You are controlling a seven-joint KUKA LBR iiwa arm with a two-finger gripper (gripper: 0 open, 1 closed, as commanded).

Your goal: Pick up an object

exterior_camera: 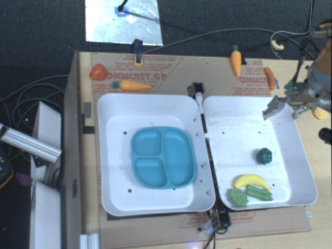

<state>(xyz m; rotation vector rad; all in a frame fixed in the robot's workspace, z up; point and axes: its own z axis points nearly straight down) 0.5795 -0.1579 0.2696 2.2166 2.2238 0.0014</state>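
In the right bin [233,119] lie a dark teal ball-like object [264,156], a yellow banana [251,181], a green pod-shaped piece [259,193] and a light green textured piece [238,196], the last three bunched near the front edge. My gripper [284,108] hangs over the right bin's far right corner, above and well behind the teal object. Its two fingers are spread apart with nothing between them.
The left bin [114,113] holds a blue divided plate [163,156]. On the cardboard behind the bins sit a tomato [97,72], two carrots [134,86] [236,61] and an orange piece [269,78]. A black divider [203,134] runs between the bins.
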